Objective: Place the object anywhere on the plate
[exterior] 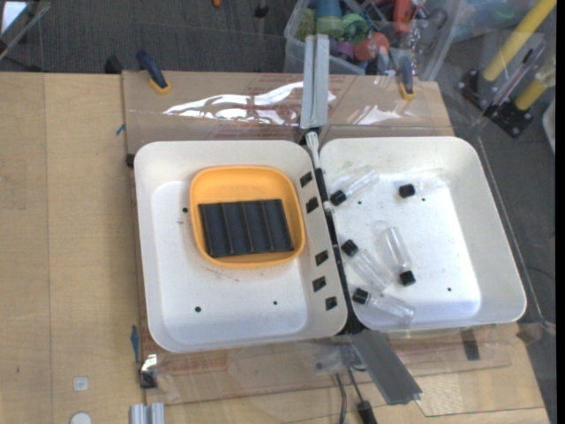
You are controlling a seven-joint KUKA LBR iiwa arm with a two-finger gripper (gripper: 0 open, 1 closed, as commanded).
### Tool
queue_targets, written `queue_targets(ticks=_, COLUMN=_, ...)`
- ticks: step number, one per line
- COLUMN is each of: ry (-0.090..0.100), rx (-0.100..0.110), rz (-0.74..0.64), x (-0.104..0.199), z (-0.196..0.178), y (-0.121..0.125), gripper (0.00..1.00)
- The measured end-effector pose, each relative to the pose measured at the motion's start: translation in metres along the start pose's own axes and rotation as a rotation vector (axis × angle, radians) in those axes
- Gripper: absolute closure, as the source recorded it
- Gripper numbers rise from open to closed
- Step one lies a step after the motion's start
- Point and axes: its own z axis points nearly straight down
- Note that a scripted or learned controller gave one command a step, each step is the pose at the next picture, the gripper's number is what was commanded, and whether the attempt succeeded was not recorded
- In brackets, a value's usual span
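a wooden counter (62, 237) carries two white bins side by side. the left bin (168, 312) holds an orange plate (245, 180) with a black ridged block (245, 228) lying on it. the right bin (459, 228) holds clear tubes with black caps (393, 253), scattered near its left and middle. a box of toys (371, 16) stands behind. the jaws: cannot tell.

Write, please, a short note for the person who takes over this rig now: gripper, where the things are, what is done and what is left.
Gripper: nothing to report from this view.
Left bin: orange plate bearing a dark ribbed block.
Right bin: several clear tubes with black caps, lying loose.
Done: the block already lies on the plate.
Left: the tubes are not on the plate; if one of them is the object, the pick and the placing both remain.
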Motion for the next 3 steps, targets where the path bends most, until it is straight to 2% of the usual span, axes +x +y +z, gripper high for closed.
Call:
queue_targets(ticks=1, ry=0.001, rx=0.003, rz=-0.151, x=0.0016, z=-0.0004, y=-0.0005, gripper=1.0)
queue_targets(ticks=2, ry=0.001, rx=0.002, rz=-0.125, x=-0.0006, z=-0.0003, y=0.0001, gripper=1.0)
queue_targets(ticks=3, ry=0.001, rx=0.003, rz=-0.195, x=0.0016, z=-0.0005, y=-0.0003, gripper=1.0)
